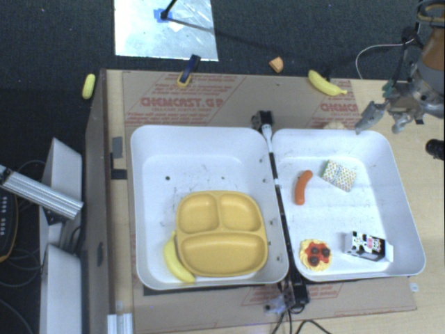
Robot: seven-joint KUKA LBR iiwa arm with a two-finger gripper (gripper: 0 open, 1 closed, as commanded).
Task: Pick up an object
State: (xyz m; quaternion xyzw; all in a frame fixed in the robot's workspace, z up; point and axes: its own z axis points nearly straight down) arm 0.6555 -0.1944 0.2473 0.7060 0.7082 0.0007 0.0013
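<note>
Above right bin's (400, 186) far corner: gripper (384, 119) spread open, nothing held. Patterned sponge (339, 175) inside bin, near gripper. Also there: one sausage (302, 186), one pizza toy (315, 253), one black-white box (367, 245).

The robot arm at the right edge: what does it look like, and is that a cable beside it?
The arm is grey metal with a tan-orange section near the top. Its gripper ends in two pale grey fingers. A thin light cable loops beside it.
</note>
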